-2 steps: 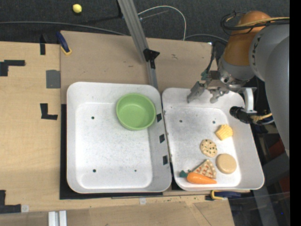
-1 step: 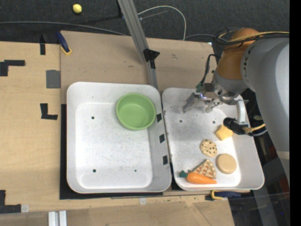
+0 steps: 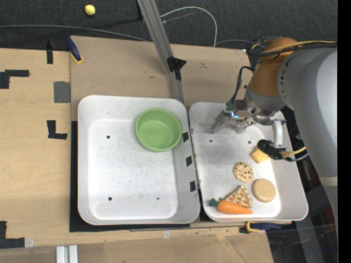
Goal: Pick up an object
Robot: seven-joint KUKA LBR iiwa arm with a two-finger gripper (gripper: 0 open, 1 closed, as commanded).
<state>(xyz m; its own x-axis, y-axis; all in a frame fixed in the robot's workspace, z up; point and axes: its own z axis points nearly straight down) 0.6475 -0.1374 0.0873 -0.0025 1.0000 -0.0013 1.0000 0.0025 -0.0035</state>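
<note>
My gripper [image 3: 233, 123] hangs over the far part of the right bin [image 3: 211, 163], its fingers [image 3: 218, 123] spread open with nothing between them. Nearer in that bin lie a yellow cheese wedge [image 3: 259, 156], a round dotted cracker [image 3: 243, 172], a tan bun [image 3: 264, 190], a pizza slice [image 3: 240, 195] and an orange carrot [image 3: 233, 207]. All of them sit toward the near right corner, well apart from the gripper. A green bowl [image 3: 158, 129] stands upright in the left bin [image 3: 109, 169], near its far right corner.
A slanted grey metal pole [image 3: 159, 34] crosses above the far edge between the bins. The grey arm [image 3: 315, 108] with its orange band [image 3: 269, 78] covers the right bin's far right corner. Cables [image 3: 285, 153] trail beside the cheese wedge.
</note>
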